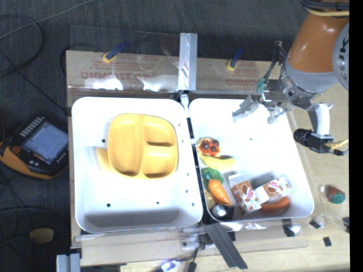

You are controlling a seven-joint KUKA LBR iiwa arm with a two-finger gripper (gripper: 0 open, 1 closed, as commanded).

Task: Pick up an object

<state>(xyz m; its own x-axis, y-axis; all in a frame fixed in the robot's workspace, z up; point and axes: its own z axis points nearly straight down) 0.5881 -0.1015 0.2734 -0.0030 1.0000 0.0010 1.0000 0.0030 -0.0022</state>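
Arm (317, 44) cut off at top right edge. Gripper (258, 111) over far end of right bin (300, 169), 2 fingers spread wide, nothing between them. Toys heaped at near end of right bin, overlapping, some hard to identify: carrot (218, 191), banana (218, 162), 2 small cartons (258, 192). Yellow divided tray (142, 145) in left bin (85, 197).

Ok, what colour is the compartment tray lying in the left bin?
Yellow, a plain yellow divided tray; the overhead camera view shows it clearly.
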